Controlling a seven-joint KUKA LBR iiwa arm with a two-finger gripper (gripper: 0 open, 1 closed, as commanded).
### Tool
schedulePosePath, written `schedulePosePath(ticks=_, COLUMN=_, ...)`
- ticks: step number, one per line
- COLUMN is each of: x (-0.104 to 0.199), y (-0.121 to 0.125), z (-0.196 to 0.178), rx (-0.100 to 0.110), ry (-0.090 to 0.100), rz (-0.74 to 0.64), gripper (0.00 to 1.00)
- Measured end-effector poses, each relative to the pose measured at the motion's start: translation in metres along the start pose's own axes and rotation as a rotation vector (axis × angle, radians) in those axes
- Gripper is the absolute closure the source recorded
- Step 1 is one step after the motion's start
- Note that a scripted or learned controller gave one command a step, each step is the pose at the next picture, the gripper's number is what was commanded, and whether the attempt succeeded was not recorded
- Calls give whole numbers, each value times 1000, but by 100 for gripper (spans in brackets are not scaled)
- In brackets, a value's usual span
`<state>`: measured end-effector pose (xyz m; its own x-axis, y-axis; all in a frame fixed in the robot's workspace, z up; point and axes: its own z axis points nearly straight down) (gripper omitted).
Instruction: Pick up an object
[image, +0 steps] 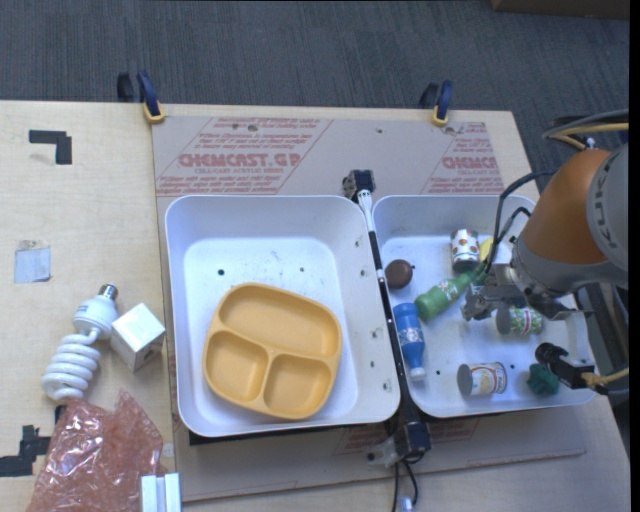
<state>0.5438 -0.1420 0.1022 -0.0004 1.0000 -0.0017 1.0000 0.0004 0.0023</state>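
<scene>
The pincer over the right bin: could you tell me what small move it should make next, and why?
Probably a short drop straight down. The pincer sits over the right bin among the green bottle, a small can and other items, with nothing seen between its tips. Lowering onto the nearest one seems the likeliest way to get a grip.

Two white bins (190, 300) are seen on a tan board printed with red lettering (240, 155). A yellow-orange tray (272, 350) is held in the left bin. In the right bin (420, 225), a green bottle (440, 296), a blue bottle with a white cap (408, 338), a brown ball (399, 273) and a dark green piece (543, 379) are seen. An orange band is borne by the grey arm (565, 215). A white spiral bulb (76, 355), a white cube (137, 335) and a pinkish-red bag (95, 460) are seen at left.
</scene>
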Motion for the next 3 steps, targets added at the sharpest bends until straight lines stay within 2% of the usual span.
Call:
schedulePosePath(ticks=1, x=68, y=36, z=-90, rx=1, ry=0, rz=-2, gripper=100)
schedulePosePath(ticks=2, x=68, y=36, z=-90, rx=2, ry=0, rz=-2, gripper=0)
schedulePosePath(ticks=3, x=18, y=43, z=10, rx=3, ry=1, rz=1, gripper=0)
